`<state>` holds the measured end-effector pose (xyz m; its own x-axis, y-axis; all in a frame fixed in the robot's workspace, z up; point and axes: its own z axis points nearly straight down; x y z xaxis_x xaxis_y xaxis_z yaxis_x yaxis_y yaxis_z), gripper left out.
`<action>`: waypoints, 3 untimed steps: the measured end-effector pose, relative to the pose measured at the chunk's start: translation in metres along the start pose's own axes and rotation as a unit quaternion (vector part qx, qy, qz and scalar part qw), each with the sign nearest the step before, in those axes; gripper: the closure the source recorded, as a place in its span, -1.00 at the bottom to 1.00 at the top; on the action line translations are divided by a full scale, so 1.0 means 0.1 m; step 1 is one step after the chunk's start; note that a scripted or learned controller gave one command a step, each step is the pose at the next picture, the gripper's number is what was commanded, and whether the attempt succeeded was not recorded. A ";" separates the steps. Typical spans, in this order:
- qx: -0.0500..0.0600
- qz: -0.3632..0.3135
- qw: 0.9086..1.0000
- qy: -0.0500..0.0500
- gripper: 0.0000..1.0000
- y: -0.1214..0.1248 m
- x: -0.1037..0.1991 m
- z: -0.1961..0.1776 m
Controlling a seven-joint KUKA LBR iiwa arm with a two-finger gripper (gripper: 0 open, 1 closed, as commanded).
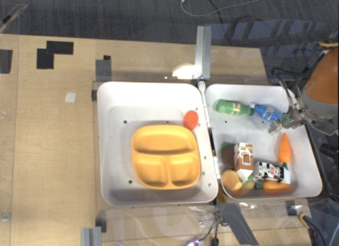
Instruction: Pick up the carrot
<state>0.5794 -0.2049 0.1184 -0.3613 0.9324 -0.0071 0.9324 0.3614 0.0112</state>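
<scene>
An orange carrot [285, 147] lies upright along the right side of the right bin [312, 149], its green top pointing toward the front. My gripper [282, 123] hangs just above and behind the carrot's tip, close to the bin's right wall. Nothing shows in its grip. A second orange, carrot-like piece [277, 187] lies flat at the front right corner of the same bin.
In the right bin are a green bottle [233, 107], a blue bottle [265, 112], a small brown-and-white carton [244, 156], a dark printed pack [271, 172] and a tan piece [231, 179]. The left bin [114, 133] holds a yellow divided tray [166, 155] and a red-orange ball [190, 119].
</scene>
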 end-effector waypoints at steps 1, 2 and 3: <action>0.001 0.071 0.997 0.000 1.00 0.09 -0.04 0.29; -0.002 0.070 0.998 -0.001 1.00 0.12 -0.04 0.17; 0.000 0.159 0.987 0.000 1.00 -0.74 0.53 0.27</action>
<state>0.4910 -0.1820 0.0906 -0.0509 0.9987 -0.0038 0.9986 0.0510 0.0135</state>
